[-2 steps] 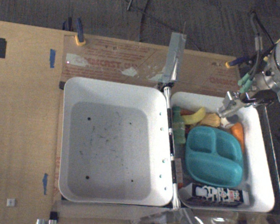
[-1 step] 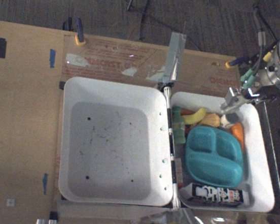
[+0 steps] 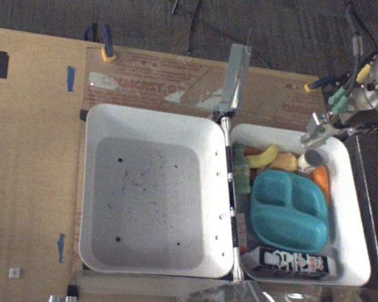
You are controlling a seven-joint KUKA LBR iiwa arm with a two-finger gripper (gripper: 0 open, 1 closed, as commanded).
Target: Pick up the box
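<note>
- Stood side by side on the bench (image 3: 19, 180): 2 shallow white bins
- Held nothing visible but specks and small dark holes: the left bin (image 3: 102, 125)
- Crowded the right bin (image 3: 358, 255): a teal divided tray (image 3: 288, 210), a yellow banana-shaped piece (image 3: 263, 156), an orange piece (image 3: 321, 178), a green block (image 3: 241, 180), a small grey round thing (image 3: 311, 158)
- Lay flat along the right bin's near wall: the box (image 3: 295, 262), dark with white lettering, long axis running left to right, just beside the teal tray's near edge
- Hovered over the right bin's far rim, well apart from the box: the gripper (image 3: 316, 132); jaws impossible to judge as spread or closed, nothing seen between them
</note>
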